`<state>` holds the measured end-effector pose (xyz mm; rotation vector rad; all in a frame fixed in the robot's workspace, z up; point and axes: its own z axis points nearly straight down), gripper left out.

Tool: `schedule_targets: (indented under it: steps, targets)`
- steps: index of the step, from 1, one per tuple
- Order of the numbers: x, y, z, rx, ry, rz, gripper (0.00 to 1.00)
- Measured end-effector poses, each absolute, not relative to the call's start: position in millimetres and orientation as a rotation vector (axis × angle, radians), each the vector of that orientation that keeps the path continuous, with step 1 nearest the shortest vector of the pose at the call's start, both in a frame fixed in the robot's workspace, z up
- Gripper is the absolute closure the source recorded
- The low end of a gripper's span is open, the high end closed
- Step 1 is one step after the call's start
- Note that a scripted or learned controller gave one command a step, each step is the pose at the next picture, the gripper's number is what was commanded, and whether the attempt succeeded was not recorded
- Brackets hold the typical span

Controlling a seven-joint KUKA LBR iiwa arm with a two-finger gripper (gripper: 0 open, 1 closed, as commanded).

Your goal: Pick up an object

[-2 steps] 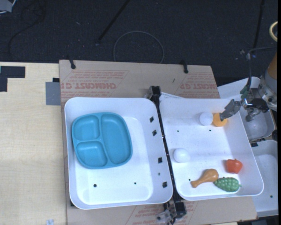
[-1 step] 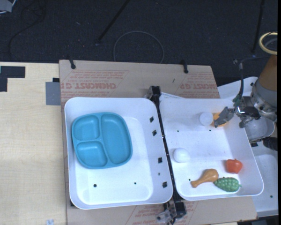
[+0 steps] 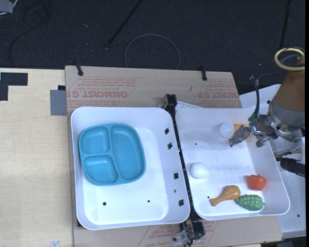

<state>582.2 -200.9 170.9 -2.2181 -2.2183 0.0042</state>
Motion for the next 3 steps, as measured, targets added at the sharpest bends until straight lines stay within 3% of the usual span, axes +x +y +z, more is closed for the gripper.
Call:
schedule_targets:
  steps: [1, 2, 3]
  targets:
    - [574.1, -205, 111, -2.217, -2.216, 0.006, 0.0]
    - [575.1, -206, 125, -2.221, -2.216, 0.003, 1.0]
    - [574.2, -209, 167, -2.226, -2.219, -0.001, 1.0]
